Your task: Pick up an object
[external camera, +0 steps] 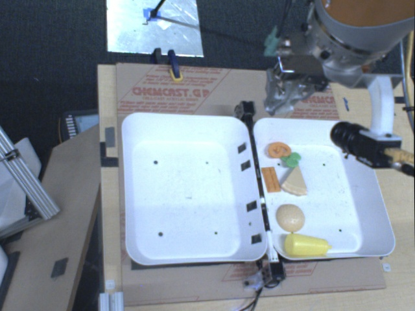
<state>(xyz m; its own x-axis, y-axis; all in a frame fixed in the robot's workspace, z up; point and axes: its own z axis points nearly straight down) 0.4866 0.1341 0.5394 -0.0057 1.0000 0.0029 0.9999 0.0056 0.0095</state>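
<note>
I park the metal two-finger tool (283,99), its grip unreadable, above the right white bin's (363,193) far rim, toy foods unobstructed below.

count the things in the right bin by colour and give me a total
In the right bin:
Orange: 2, the round piece and the flat block
Green: 1, the small piece
Cream or tan: 2, the wedge and the ball
Yellow: 1, the long piece
Total: 6
</note>
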